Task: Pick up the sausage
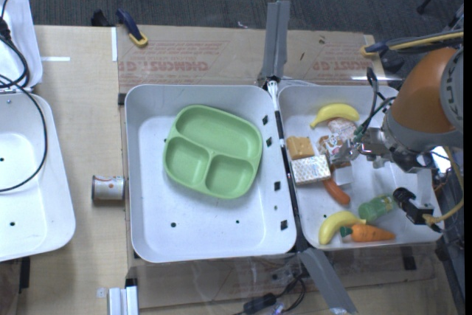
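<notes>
The pincer [346, 151] hangs low inside the right-hand bin [310, 98], a cluster of dull metal and dark cable at the end of the grey arm [431, 96] with its glossy orange band. Its tips sit among the packets, and from here I cannot tell whether they are apart or together.

The sausage [337, 192], a short, smooth, reddish-orange cylinder, lies on the bin floor just below the pincer, a little toward the left, free of it. Right beside the pincer on its left is a flat square cracker-like block [310, 169] with a speckled, pale face, and above that a smaller tan cube [299, 147] like toast. Above the pincer curves a yellow plastic banana [335, 114], and a crinkled printed wrapper [338, 135] touches the tips.

Further below lie a second banana [335, 226], a pointed orange carrot [372, 234] and a green translucent bottle [376, 208] lying on its side.

Well away to the pincer's left, in the other white bin [140, 158], rests a matte pale-green divided plate [213, 151] with three rounded compartments. Beyond that bin, on the wooden counter [81, 85], a small metal can [108, 188] lies on its side.
</notes>
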Controlling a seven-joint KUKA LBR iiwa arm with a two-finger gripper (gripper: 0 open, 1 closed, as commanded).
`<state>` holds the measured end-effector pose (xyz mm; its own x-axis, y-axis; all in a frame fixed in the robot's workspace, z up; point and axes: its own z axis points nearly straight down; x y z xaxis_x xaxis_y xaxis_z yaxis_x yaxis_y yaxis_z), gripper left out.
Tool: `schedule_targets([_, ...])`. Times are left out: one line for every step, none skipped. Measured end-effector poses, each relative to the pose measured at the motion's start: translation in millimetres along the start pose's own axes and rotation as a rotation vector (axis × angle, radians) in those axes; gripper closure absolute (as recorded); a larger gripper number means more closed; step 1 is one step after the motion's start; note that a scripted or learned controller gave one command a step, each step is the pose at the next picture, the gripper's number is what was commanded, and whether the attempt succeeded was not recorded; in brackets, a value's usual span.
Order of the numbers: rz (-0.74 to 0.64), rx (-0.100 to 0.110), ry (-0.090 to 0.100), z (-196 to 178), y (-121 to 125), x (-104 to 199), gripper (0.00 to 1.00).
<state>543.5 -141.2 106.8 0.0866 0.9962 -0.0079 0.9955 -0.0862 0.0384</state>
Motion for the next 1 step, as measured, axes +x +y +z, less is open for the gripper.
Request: schedule_targets([0.026, -0.004, -0.006, -0.9, -13.1, 19.0, 0.00])
